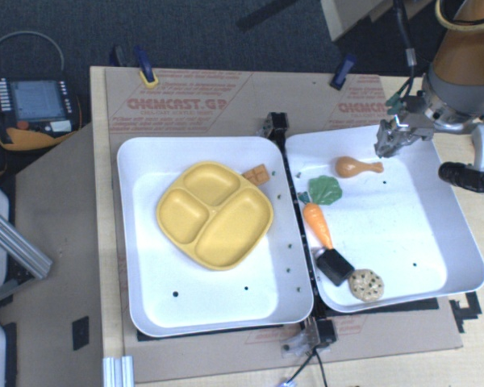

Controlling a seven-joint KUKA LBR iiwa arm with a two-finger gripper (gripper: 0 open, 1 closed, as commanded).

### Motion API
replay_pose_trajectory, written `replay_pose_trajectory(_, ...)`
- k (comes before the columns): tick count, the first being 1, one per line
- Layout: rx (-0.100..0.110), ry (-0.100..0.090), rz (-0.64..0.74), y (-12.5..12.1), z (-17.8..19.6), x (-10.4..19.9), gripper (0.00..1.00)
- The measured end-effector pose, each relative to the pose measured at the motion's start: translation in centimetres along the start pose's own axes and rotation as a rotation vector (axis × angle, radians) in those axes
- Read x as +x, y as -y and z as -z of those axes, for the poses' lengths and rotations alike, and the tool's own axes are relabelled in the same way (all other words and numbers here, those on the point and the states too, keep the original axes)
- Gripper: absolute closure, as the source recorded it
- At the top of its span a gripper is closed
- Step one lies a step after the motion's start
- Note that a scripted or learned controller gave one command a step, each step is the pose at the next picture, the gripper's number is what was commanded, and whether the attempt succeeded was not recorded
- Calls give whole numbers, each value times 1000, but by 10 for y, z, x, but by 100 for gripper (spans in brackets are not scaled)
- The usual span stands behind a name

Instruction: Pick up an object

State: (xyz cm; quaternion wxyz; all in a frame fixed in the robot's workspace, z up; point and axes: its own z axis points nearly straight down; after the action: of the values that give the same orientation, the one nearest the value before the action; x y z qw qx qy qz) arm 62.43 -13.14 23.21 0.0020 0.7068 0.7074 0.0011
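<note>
The claw (pixel 390 142) hangs above the right bin's (pixel 436 240) far edge; whether it is apart or together cannot be told. The drumstick (pixel 356 167) lies just beside it, ungripped.

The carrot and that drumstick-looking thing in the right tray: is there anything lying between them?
Yes. In the camera view a green leafy toy lies between the carrot and the drumstick, near the right bin's left wall.

Single fixed camera above the bench (pixel 226 95), looking down at a slant from moderate height on both white bins (pixel 145 280), with the arm (pixel 464 63) entering at right.
</note>
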Motion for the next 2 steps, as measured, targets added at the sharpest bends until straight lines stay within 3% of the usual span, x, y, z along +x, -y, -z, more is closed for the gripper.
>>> replay_pose_trajectory(2, 2, -3, 6, -12, 12, 112, 100)
